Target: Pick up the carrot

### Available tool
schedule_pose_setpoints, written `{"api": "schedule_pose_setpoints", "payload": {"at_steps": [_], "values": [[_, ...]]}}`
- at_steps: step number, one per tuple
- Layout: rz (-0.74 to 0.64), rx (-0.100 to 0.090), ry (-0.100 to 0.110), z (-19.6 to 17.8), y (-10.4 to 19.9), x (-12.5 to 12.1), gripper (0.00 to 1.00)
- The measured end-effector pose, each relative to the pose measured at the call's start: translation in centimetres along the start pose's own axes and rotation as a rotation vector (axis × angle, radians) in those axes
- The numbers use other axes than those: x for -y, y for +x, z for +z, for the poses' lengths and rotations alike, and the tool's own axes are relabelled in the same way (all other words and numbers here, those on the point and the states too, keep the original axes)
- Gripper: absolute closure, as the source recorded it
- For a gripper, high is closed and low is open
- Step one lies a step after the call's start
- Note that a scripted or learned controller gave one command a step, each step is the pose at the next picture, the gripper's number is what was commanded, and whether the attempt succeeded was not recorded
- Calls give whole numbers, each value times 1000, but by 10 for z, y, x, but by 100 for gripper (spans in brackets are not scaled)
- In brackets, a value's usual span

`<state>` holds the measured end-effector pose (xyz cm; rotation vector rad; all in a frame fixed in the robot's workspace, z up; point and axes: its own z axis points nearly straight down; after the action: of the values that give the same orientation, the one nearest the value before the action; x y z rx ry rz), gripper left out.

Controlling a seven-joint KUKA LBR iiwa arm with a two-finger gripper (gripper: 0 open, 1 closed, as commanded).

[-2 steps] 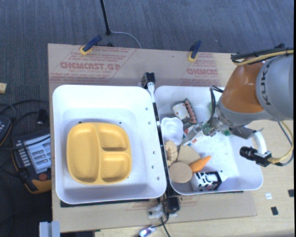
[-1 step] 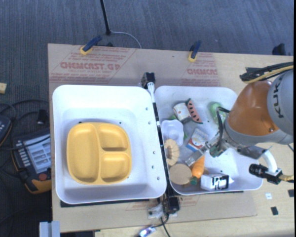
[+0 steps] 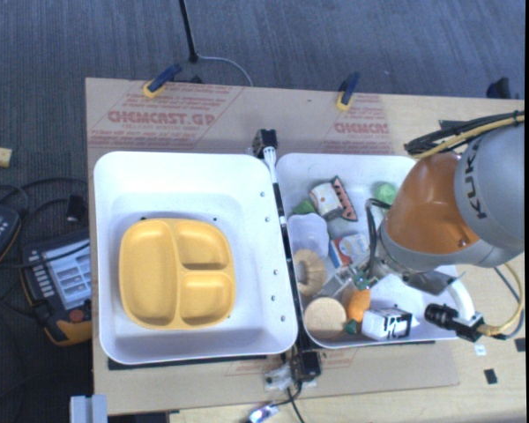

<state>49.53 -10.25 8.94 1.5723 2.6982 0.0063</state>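
In the right bin, the jaws touch the carrot.

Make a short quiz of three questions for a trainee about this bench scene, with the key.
1. True or false: the yellow tray has three compartments.
2. In which bin does the carrot lie: A the left bin, B the right bin, C neither?
3. What round thing lies just left of the carrot?

Key: 1 true. 2 B. 3 The round wooden disc.
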Motion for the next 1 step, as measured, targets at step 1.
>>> {"api": "schedule_pose_setpoints", "payload": {"at_steps": [1], "values": [[330,-6,2,0,3,6,0]]}}
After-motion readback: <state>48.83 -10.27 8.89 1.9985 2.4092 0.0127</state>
